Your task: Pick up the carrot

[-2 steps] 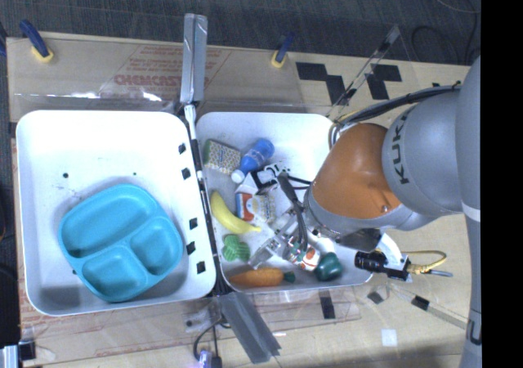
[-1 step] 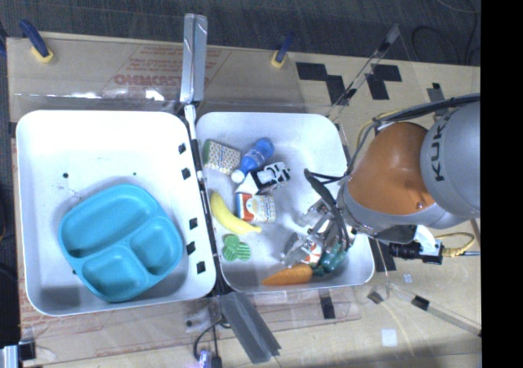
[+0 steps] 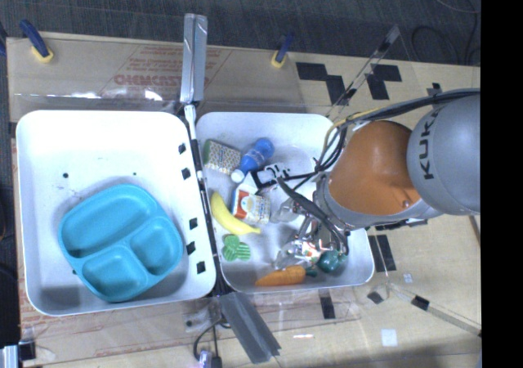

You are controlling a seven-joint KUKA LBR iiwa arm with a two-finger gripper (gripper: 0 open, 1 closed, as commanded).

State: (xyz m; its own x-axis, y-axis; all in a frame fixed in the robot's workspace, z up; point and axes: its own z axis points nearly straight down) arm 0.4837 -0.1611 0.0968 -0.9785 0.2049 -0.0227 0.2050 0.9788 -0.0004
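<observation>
The carrot [image 3: 281, 278] lies on its side at the near edge of the right bin [image 3: 343, 280], close against the front wall. Just above it are the jaws [image 3: 304, 245], low over the clutter, with a small dark green thing [image 3: 331, 262] at their right; whether the jaws are apart or together cannot be told. A green toy [image 3: 237, 250] sits left of the carrot, and beyond that a banana [image 3: 225, 217] lies along the bin's left side. Next to the banana is a small white and red carton [image 3: 249, 205]. Farther back are a blue-capped bottle [image 3: 255, 154] and a speckled packet [image 3: 219, 155]. The arm [image 3: 382, 172], with its orange band, comes in from the right over the bin. In the left bin [image 3: 49, 145] a blue divided tray [image 3: 120, 241] sits toward the front. Both bins rest on the surface [image 3: 245, 68].
</observation>
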